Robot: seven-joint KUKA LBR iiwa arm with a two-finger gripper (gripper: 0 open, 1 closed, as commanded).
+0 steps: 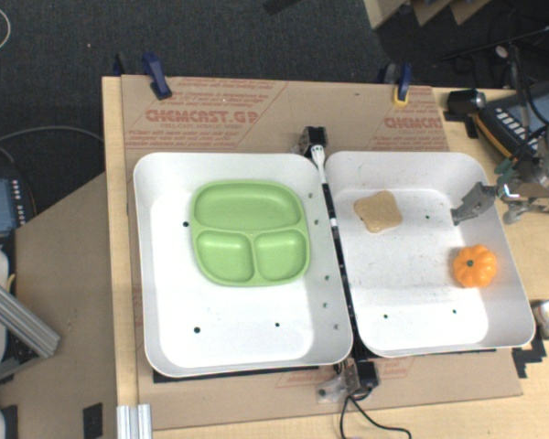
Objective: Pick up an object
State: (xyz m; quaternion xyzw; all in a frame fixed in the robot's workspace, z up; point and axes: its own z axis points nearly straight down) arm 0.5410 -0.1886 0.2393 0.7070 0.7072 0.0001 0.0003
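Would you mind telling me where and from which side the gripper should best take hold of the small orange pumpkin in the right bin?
Probably from above, closing across the round body of the orange pumpkin at its widest part. It sits upright, stem up, apart from the tan biscuit, but close to the right wall of the right bin, so a sideways approach looks cramped. The gripper is just behind it.

Colours here are pretty simple: two glossy white bins (165,245), dotted with a few small black spots. The divided plate (250,231) is a soft pastel green all over. Just below the grey hand (476,201) there's a bright orange little pumpkin (475,266) with a darker stem, and off to its left a tan, biscuit-coloured piece (378,211). The worktop (256,108) is brown cardboard with faded red lettering, held by blue clamps (156,74).
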